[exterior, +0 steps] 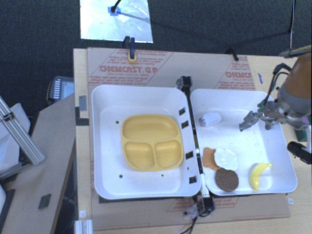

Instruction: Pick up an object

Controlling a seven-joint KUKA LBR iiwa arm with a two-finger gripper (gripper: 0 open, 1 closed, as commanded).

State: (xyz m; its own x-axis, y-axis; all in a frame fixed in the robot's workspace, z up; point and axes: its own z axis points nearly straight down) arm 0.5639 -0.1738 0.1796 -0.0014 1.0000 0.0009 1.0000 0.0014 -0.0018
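Brown cookie [226, 179] and banana [259, 175] at right bin's [243, 191] near rim, tool [257, 121] spread open above bare floor

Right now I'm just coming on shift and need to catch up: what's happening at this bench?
The arm's gripper hangs over the right bin, with nothing visible between its fingers. In that bin lie a small white cylinder, a banana, a brown round cookie-like disc, a white round piece and a tan slice. The left bin holds a yellow divided plate. Nothing has been picked up yet.
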